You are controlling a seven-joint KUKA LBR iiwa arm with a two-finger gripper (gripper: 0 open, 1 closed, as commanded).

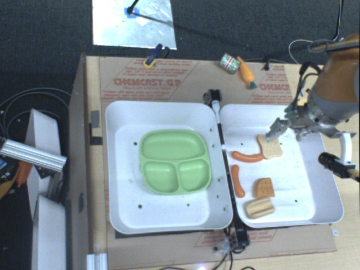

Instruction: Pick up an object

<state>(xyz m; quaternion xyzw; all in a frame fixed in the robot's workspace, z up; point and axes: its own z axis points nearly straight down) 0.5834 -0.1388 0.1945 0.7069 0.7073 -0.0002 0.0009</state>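
The right bin point(315, 207) holds several toy foods. A pale toast slice point(270, 147) lies near its middle, with an orange sausage point(247, 157) just to its left. A second sausage point(238, 181) lies along the bin's left wall. A brown square cracker point(263, 187) and a tan bread roll point(259, 208) sit toward the front. My gripper point(277, 129) reaches in from the right and hangs just above the toast slice's upper edge. Nothing shows held in it.
The left bin point(124, 122) holds a green divided plate point(175, 161). Behind the bins on the cardboard lie a small green can point(229, 62), a toy carrot point(246, 72) and a yellow-blue clip point(153, 55). The arm's body point(337, 89) looms over the right bin's far right corner.
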